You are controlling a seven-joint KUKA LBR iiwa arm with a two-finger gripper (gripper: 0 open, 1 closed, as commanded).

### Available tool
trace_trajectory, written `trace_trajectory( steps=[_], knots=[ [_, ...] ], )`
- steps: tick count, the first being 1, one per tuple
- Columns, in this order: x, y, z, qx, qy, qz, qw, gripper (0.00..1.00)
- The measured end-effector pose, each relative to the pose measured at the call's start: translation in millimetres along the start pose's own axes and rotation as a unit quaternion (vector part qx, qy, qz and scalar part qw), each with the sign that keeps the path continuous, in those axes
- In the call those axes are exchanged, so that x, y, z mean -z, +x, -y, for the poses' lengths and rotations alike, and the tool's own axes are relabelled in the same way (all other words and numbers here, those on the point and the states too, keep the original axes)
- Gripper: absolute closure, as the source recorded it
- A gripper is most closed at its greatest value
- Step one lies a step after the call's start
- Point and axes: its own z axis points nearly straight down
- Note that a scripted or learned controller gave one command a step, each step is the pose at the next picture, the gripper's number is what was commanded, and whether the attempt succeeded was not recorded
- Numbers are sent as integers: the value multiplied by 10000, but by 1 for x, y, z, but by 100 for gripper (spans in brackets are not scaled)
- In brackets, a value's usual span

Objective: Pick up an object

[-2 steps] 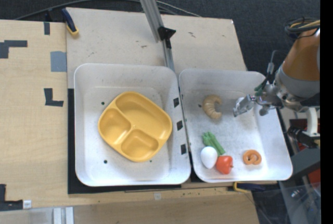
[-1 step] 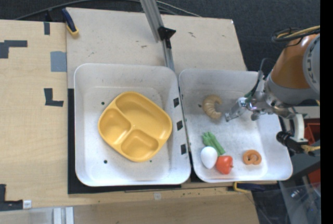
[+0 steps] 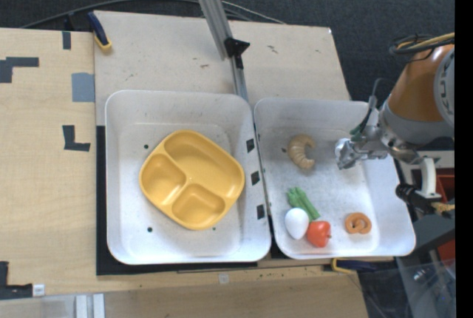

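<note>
Tool [image 3: 346,154] hovers over right white bin [image 3: 384,183], w/ tan curved croissant-shaped toy [image 3: 301,151] just left of it; can't tell its state. White egg [image 3: 296,222], red tomato [image 3: 318,234] & small orange ring [image 3: 358,223] lie at near edge.

Tray [image 3: 192,178] in L bin [image 3: 118,161], croissant [image 3: 301,151] in R bin [image 3: 392,228].

Glossy yellow plastic tray [image 3: 192,178]

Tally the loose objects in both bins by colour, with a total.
Yellow: 1, divided plate
Tan: 1, croissant
Green: 1, green vegetable
White: 1, egg
Red: 1, tomato
Orange: 1, ring pastry
Total: 6
</note>
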Motion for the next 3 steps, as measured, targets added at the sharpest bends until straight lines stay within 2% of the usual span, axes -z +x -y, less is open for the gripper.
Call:
trace_trajectory(
  steps=[1, 2, 3],
  knots=[
    [48, 3, 8, -10, -28, 7, 10000, 100],
    [106, 12, 10, -6, -37, 10, 10000, 100],
    [147, 13, 9, -9, -31, 10, 10000, 100]
  ],
)
